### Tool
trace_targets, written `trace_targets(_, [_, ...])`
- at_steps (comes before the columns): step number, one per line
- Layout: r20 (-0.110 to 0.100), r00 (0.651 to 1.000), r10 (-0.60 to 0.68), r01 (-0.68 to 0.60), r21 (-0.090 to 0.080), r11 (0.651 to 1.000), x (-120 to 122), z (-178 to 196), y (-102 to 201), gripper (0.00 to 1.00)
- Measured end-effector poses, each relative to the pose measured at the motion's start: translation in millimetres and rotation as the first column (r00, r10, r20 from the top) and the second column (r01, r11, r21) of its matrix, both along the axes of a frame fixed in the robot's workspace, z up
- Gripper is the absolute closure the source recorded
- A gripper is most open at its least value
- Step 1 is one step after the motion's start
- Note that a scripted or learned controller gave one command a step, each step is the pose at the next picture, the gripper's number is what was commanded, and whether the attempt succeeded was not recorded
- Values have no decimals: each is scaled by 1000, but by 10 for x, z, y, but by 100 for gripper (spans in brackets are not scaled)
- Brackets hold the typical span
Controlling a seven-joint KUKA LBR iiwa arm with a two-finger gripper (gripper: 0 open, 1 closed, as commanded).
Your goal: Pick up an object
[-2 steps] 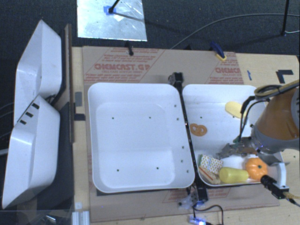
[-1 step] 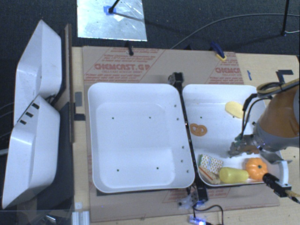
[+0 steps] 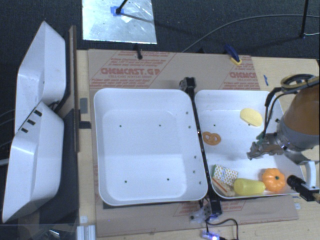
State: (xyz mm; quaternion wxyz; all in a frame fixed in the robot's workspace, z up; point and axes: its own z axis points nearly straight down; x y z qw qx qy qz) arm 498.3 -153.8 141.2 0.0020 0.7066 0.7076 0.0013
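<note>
2 shallow white bins sit side by side on a cardboard sheet (image 3: 150,66) in the middle of the frame, their inner rims touching along a dark divider that runs from top centre down to the bottom centre. The left bin (image 3: 102,134) has bare floor from rim to rim. The right bin (image 3: 220,96) has open floor across its upper left part and centre; its bottom edge is crowded.

In the right bin, a pale yellow piece (image 3: 251,116) lies toward the upper right, well apart from a small orange pretzel-shaped ring (image 3: 211,138) near the divider. Along the bottom rim, from left to right, lie a patterned packet (image 3: 223,177), a yellow-green fruit (image 3: 248,186) touching it, and an orange pumpkin-like object (image 3: 273,180) just beside the fruit.

The arm enters from the right edge, its orange band at right centre. The gripper (image 3: 261,149) hangs over the right part of the right bin, between the pale yellow piece and the pumpkin-like object. How far its jaws stand apart I cannot tell; nothing is visibly between them.
</note>
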Motion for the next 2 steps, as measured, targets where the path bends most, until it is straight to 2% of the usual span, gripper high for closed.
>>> trace_targets(2, [0, 1000, -1, 1, 0, 1000, -83, 906, -55, 100])
